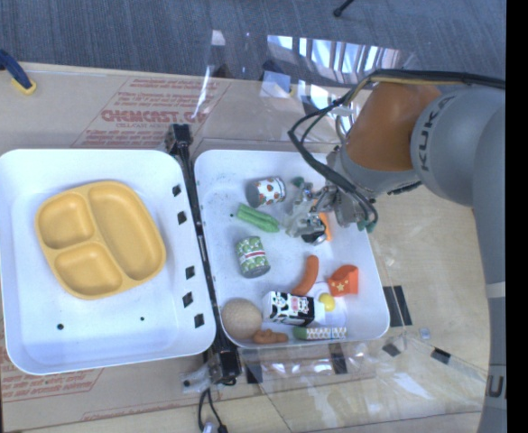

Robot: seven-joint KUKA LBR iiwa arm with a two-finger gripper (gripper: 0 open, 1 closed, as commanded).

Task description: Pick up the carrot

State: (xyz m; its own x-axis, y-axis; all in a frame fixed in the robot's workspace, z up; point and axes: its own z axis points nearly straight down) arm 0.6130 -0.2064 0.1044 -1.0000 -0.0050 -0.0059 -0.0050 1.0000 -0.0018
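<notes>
My pincer [313, 228] sits low in the right bin [211, 242], an orange piece — apparently the carrot [325, 227] — at its tips; I cannot tell its opening. Step: grasp. Next, I judge — confirm hold, lift straight, avoiding the green pod [257, 217].
</notes>
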